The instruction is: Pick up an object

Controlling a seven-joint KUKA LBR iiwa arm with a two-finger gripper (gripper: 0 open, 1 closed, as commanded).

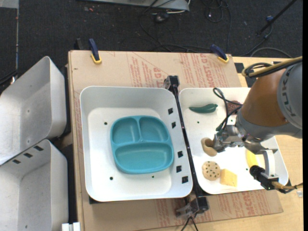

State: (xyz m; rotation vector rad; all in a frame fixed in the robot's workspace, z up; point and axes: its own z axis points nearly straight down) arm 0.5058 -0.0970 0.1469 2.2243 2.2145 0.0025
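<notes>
In the right bin (269, 177), my gripper (217, 143) is low over the floor near the bin's left wall. It sits right against a small tan, cup-like object (208, 148), which shows at the gripper's left tip. Whether that object is gripped I cannot make out. A round speckled cookie (211, 170) and a yellow cheese wedge (228, 178) lie just in front of the gripper. A dark green pod-shaped piece (203, 108) lies toward the back of the bin. A yellow object (251, 158) peeks out from under the wrist.
The left bin (91, 129) holds a teal divided plate (142, 144). A black divider with clips (182, 138) runs between the two bins. The grey and orange arm (269, 105) covers the right bin's right side. Cables trail over that bin's back edge.
</notes>
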